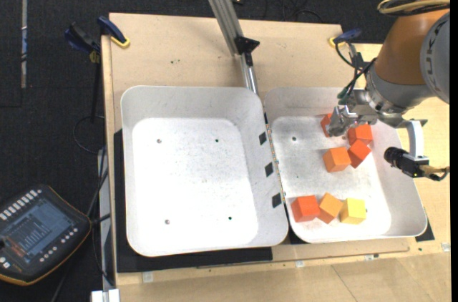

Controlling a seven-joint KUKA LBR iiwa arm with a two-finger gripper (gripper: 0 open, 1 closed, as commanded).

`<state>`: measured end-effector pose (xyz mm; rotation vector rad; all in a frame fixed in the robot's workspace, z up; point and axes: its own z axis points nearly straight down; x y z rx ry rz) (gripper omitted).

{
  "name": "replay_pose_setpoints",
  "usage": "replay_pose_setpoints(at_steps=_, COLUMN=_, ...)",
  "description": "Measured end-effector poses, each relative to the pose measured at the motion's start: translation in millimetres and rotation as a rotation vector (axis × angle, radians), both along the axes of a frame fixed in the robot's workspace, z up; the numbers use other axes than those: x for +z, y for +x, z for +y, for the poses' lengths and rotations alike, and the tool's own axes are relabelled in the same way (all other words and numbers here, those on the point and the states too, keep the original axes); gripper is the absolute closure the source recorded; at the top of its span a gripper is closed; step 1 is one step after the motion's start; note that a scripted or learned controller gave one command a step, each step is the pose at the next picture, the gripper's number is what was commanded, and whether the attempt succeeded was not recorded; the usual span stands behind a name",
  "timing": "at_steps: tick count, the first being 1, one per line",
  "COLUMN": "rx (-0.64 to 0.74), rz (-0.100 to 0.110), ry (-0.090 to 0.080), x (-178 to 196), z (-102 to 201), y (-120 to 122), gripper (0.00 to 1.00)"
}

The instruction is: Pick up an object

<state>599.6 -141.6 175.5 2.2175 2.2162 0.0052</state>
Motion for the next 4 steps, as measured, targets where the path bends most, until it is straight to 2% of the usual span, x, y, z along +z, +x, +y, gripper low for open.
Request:
replay_pose_setpoints(at_steps=2, rx=0.003, rz=0.000, ry=0.000, x=95, z=-6, y=-3, gripper=1.00)
replay_pose_setpoints(at_steps=3, rx=0.008, rz=0.008, ry=0.004, x=83, z=47, y=-7, gripper=1.00)
replay_pose_setpoints(at_steps=4, rx=0.008, rz=0.008, ry=0.004, x=85, z=93, y=-18, gripper=1.00)
